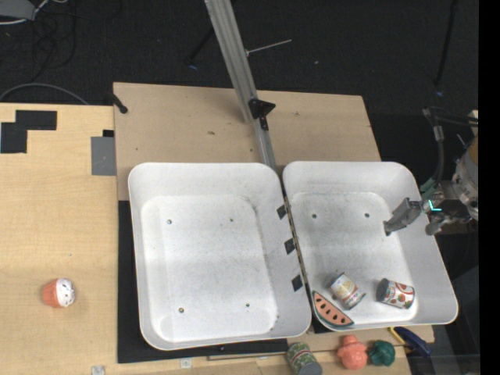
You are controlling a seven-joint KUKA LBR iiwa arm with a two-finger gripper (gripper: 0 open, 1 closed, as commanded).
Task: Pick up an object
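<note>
Camera view: in the right bin, a watermelon slice lies at the front-left corner, a small can beside it, a red-and-white can near the front-right corner; the gripper, fingers spread and holding nothing, hovers at the bin's right edge.

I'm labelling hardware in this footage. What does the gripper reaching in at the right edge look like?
The gripper is dark grey, with slim grey fingers and a small cyan light on the body behind them. Thin dark cables run up above it.

orange ball on bench L | metal rail behind bins
</note>
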